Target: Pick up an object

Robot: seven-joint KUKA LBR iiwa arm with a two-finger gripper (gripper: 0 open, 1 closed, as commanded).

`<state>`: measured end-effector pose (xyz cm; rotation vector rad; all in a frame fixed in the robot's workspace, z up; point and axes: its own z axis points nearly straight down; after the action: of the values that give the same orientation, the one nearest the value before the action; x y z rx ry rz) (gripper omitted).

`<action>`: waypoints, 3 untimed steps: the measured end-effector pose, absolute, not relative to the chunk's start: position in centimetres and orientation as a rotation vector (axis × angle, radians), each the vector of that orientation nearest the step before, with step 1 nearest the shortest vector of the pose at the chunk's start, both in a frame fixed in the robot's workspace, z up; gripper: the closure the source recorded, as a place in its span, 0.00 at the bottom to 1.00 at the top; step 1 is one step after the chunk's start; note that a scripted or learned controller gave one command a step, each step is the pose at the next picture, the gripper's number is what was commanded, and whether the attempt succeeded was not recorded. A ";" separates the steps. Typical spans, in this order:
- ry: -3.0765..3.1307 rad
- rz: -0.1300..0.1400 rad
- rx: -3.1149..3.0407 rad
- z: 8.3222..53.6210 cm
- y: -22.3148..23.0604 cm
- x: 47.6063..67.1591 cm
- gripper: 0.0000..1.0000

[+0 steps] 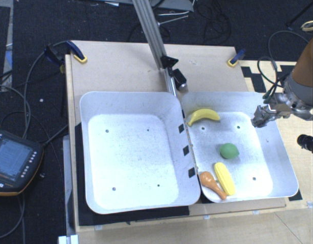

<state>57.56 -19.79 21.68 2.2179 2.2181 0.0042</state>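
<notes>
Gripper poised over the right bin's upper right edge, finger state impossible to tell. Green ball nearest, down and left; banana farther left, lying crosswise; corn cob near front rim

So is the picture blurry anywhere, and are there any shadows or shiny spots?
In the camera view, the light is soft and even; the banana, green ball and corn cast only faint shadows on the right bin. The gripper looks a bit blurry. The white bins are bright but show no harsh glare; the whole picture is slightly grainy.
</notes>
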 end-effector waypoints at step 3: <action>2.228 0.000 2.217 23.8 -9.3 57.3 1.00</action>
<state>57.33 -9.26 23.80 2.2169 2.2278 0.0005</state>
